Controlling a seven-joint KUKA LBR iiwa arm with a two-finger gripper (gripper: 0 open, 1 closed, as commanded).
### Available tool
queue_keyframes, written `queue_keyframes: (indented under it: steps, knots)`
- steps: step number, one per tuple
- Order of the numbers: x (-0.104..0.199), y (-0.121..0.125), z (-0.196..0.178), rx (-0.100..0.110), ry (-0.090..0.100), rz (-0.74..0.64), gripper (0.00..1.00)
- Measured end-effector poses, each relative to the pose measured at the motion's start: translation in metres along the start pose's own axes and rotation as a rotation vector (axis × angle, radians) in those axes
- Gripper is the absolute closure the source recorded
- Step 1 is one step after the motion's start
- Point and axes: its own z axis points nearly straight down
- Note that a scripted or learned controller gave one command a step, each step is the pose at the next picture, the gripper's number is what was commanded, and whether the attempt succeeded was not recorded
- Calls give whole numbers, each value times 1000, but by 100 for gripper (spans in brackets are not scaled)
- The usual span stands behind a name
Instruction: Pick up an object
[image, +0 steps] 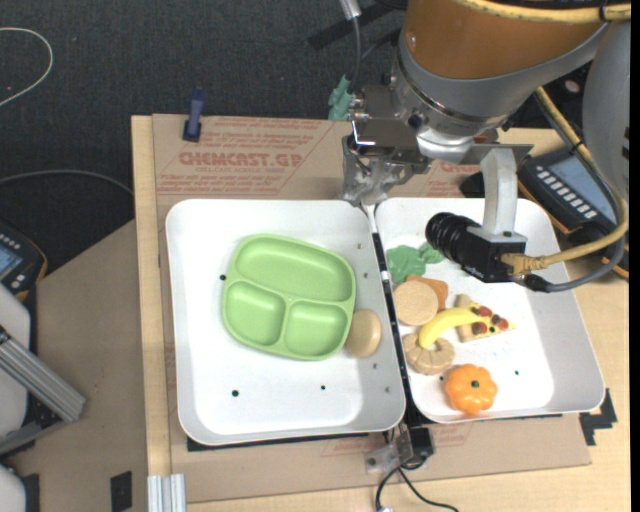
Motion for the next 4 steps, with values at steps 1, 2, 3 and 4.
queue_keyframes:
  steps: [1, 2, 3, 4]
  knots:
    - [45, -33, 118, 33, -10, -2, 100]
    - [-58, -27, -8, 4, -5, 14, 100]
    - [-37, -31, 92, 31, -10, 3, 100]
    - [-26, -29, 77, 17, -7, 2, 100]
